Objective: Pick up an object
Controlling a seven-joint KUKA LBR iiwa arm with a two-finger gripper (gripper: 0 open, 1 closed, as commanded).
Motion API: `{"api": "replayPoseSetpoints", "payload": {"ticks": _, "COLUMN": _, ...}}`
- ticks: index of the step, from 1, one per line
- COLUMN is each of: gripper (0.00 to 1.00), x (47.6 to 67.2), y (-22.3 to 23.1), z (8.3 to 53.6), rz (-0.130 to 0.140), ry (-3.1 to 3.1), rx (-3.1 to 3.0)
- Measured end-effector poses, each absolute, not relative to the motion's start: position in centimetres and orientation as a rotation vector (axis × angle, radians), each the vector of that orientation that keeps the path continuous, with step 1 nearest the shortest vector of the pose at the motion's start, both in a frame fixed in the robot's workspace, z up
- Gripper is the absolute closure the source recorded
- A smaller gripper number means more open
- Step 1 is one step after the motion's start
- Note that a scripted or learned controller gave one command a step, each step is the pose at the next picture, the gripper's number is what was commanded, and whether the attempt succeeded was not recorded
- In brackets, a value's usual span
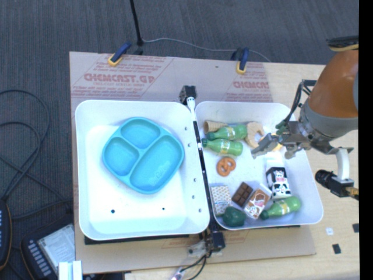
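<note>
Where board shows [119,78] — "CHEMCAST GP".

— Do we find any writing we can read here?

— We do, on the brown protective sheet [175,77] covering the desk. Red letters spell "CHEMCAST.GP" above the left bin, and we see the same red print repeated near the right bin, partly cut off there.

— Anything on the small packages in the right bin?

— We cannot make out any lettering on them; they are too small.
</note>
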State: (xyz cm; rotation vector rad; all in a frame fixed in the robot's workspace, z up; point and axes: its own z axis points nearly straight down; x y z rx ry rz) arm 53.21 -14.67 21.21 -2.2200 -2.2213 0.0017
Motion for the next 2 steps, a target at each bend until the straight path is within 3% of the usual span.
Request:
{"api": "replayPoseSetpoints", "payload": {"ticks": 1, "gripper": 0.0, "x": 54.3, "y": -10.6, "z": 12.9, "rz": 0.003, "ry": -2.221, "rx": -2.219}}
{"api": "replayPoseSetpoints", "payload": {"ticks": 2, "gripper": 0.0, "x": 57.4, "y": -9.9, "z": 8.8, "rz": -0.002, "ry": -2.223, "rx": -2.222}}
